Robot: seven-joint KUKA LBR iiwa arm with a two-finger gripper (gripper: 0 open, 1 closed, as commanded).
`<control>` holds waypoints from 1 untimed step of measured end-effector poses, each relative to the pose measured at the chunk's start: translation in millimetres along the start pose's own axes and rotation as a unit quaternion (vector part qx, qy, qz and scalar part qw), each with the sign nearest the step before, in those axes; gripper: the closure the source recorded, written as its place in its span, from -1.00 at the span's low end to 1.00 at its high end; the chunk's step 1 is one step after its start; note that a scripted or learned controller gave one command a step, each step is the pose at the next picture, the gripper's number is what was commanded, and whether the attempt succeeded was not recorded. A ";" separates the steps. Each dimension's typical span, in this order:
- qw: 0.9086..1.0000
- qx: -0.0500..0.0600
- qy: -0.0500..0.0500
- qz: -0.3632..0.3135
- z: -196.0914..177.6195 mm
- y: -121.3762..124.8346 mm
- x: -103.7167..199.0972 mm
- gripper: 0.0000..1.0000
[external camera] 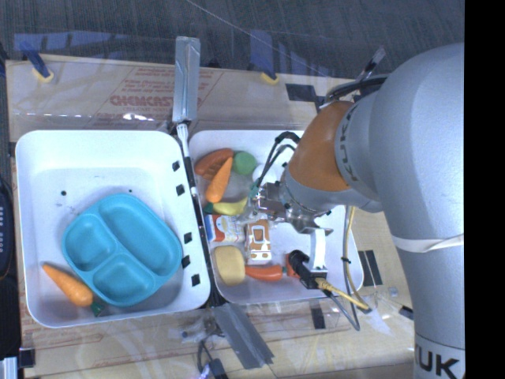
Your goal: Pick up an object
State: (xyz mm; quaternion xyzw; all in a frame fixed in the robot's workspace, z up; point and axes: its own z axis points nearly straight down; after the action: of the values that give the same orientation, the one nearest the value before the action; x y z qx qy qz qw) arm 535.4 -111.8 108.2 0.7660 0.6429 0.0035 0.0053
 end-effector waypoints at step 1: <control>0.999 0.008 0.000 0.047 -5.9 -2.6 -40.4 1.00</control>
State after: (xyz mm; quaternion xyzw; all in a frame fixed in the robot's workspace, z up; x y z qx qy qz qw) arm 525.7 -151.1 114.1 0.7953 0.6062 -0.0015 -0.0006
